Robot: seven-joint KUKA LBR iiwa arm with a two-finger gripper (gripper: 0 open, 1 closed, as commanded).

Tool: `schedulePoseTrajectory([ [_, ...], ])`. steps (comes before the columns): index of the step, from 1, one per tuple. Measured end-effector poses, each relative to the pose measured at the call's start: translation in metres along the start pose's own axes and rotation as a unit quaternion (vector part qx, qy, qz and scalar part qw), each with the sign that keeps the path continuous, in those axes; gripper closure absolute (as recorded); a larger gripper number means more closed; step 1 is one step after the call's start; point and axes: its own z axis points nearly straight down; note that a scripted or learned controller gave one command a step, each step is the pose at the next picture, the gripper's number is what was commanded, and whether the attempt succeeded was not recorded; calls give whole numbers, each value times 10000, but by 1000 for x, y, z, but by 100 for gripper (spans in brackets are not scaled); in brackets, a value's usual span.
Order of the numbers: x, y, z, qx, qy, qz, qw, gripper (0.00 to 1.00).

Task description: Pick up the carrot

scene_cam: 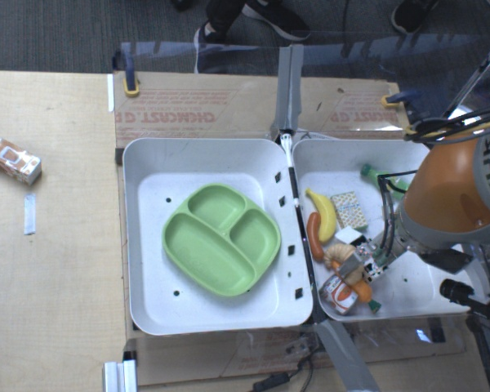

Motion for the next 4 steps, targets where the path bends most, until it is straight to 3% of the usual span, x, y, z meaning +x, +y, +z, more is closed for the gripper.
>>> schedulePoseTrajectory([
  [1, -5, 2, -15, -56, -64, 32, 10000, 100],
  [2, -5, 2, -15, -55, -62, 28, 10000, 0],
  [3, 1, -1, 5, 11, 25, 1059, 9944, 0],
  [4, 1, 1, 6, -17, 15, 443, 9990, 0],
])
